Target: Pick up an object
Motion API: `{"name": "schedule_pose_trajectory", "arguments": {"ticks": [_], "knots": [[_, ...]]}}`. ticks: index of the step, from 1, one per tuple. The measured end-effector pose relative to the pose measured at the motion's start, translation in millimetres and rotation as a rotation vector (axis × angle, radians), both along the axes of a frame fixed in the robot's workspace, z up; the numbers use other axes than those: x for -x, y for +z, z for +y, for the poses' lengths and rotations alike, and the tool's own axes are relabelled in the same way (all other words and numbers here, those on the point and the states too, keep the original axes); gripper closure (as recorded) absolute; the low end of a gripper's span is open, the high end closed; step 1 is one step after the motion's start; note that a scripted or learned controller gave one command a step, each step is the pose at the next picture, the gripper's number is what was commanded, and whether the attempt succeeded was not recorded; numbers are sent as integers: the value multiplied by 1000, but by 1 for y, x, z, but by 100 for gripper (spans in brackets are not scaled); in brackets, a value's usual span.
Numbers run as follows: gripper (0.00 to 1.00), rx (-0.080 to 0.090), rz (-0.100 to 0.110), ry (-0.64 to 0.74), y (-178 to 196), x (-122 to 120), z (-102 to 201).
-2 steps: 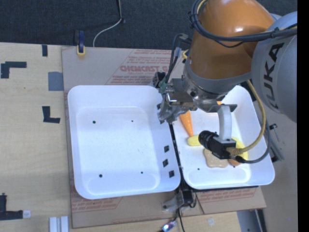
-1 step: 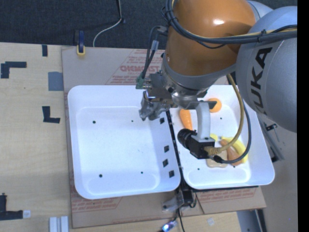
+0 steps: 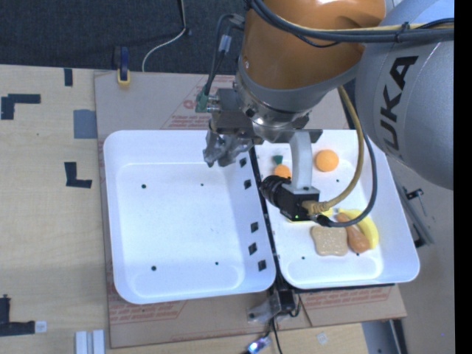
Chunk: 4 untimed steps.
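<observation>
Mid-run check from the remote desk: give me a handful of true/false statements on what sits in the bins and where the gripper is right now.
1. The orange ball lies in the right bin. True.
2. The toast slice sits in the left bin. False: it lies in the right bin, near the front.
3. The gripper is above the far edge of the left bin, near the divider. True.
4. The banana is far from the toast slice. False: it lies right beside it.
5. The gripper holds the orange ball. False: the ball rests in the bin, apart from the gripper.
</observation>
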<state>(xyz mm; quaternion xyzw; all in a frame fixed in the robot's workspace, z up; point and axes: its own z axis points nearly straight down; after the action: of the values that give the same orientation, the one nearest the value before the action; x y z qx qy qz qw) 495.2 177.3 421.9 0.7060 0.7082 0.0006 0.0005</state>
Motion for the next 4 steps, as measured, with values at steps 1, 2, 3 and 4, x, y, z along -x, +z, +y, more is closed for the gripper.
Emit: {"name": "schedule_pose_trajectory", "arguments": {"ticks": [1,2,3,4], "knots": [[100,-2,-3,2,50,-21,54],[100,3,6,-2,20,-30,56],[100,1,0,-2,46,-47,56],[100,3,5,-2,24,-25,55]]}}
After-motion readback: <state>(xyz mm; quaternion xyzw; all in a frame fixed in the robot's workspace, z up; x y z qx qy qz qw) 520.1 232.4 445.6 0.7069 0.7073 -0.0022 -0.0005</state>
